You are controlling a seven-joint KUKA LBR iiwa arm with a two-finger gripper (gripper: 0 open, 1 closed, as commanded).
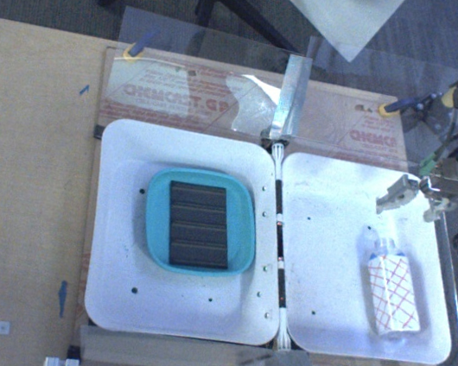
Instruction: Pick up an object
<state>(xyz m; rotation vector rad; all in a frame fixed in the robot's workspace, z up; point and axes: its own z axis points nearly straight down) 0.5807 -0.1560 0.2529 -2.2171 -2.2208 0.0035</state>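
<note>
Checkered pouch (394, 293) lying in right bin (311, 315) | teal dish (201, 222) with dark ribbed block (198, 226) in left bin (105, 287) | fingers (400, 196) above right bin's far edge, apparently released, grasping nothing

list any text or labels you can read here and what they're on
"CHEMCAST GP", in red, seen through glare on the protective sheet behind the left bin.
The same red print recurs on the sheet behind the right bin, too blurred to read in full.
The red-and-white checked packet shows a pattern but no readable words.
The teal tray and the dark ridged block bear no text.
</note>
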